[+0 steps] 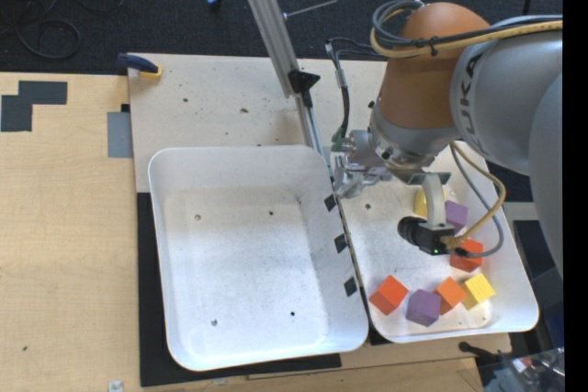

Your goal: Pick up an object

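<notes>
We see small plain cubes in the right bin (381,239). An orange cube (389,294), a purple cube (424,307) and a yellow cube (479,288) lie along its front edge. The tool (352,172) hangs over its far left corner, beside the left bin (239,262). We cannot tell how far open it is.
</notes>
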`<move>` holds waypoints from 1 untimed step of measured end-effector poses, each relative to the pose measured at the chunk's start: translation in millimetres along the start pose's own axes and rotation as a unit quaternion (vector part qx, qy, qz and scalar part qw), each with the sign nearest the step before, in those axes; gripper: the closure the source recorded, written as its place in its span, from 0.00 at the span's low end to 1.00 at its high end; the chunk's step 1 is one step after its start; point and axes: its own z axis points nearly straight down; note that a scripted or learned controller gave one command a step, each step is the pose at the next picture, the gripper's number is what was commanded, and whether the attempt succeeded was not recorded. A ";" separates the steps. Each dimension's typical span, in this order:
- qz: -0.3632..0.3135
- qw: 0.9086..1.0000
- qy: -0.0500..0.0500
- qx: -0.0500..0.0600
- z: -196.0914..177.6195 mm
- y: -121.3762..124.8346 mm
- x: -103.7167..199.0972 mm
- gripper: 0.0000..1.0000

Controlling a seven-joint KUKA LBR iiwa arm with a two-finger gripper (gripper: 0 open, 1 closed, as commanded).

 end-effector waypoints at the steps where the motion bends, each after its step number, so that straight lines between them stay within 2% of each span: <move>1: 0.000 1.000 0.000 0.001 8.5 -22.3 54.6 1.00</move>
